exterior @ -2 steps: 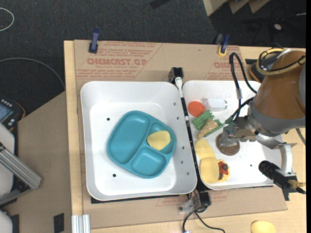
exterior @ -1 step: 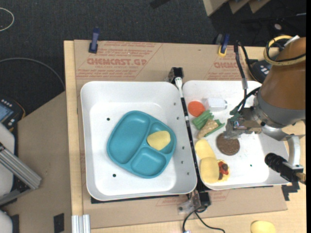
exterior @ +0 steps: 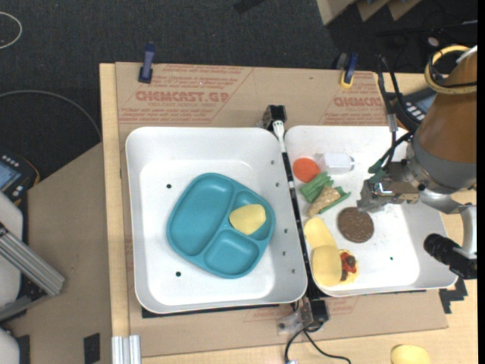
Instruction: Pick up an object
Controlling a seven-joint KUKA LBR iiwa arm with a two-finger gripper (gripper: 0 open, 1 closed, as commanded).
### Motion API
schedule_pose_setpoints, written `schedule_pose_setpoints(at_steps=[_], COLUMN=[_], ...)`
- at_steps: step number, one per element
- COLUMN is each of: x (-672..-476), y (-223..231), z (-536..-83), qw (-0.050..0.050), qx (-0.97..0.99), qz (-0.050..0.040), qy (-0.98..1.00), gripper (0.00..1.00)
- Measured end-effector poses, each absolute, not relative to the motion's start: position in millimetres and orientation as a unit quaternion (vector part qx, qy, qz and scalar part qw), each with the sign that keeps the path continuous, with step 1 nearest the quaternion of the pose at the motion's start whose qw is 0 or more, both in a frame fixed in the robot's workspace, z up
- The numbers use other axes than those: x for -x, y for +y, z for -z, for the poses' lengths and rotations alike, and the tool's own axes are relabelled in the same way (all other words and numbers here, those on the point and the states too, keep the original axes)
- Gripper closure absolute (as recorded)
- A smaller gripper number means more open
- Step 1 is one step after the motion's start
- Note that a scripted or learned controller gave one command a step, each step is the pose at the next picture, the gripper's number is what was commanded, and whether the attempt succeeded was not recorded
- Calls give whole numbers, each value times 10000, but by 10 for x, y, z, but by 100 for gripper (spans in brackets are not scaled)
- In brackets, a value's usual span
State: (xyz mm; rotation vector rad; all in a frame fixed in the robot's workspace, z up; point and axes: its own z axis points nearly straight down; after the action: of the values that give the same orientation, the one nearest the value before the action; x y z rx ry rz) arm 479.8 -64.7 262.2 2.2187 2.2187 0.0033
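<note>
Nearest me, below and left of the claw (exterior: 377,196), a yellow piece with a red patch (exterior: 331,265) lies against the right bin's (exterior: 402,275) front wall, with a paler yellow piece (exterior: 319,233) just behind it. A brown disc (exterior: 355,224) sits just below the claw, close to touching. Level with the claw on its left lie green and tan scraps (exterior: 323,190), and beyond those an orange ball (exterior: 306,169) and a clear white item (exterior: 336,162). Far left, the other bin holds a teal tray (exterior: 218,224) carrying a yellow lump (exterior: 247,218). I judge this the approach step. I cannot tell the claw's state. Next I need a descent centred on the disc.
</note>
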Motion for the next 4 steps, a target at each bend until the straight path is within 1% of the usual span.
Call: schedule_pose_setpoints(at_steps=[1, 2, 3, 4], x=[-4800, -5373, -5154, -4765], y=[-1203, -1339, -1521, -1749], z=[-3505, -4562, -3586, -2927], qw=[60, 75, -37, -36], qx=[-7089, -7064, -7079, -7087], qz=[-25, -38, 27, 22], qy=[7053, 7078, 7063, 7055], gripper=[100, 100, 100, 100])
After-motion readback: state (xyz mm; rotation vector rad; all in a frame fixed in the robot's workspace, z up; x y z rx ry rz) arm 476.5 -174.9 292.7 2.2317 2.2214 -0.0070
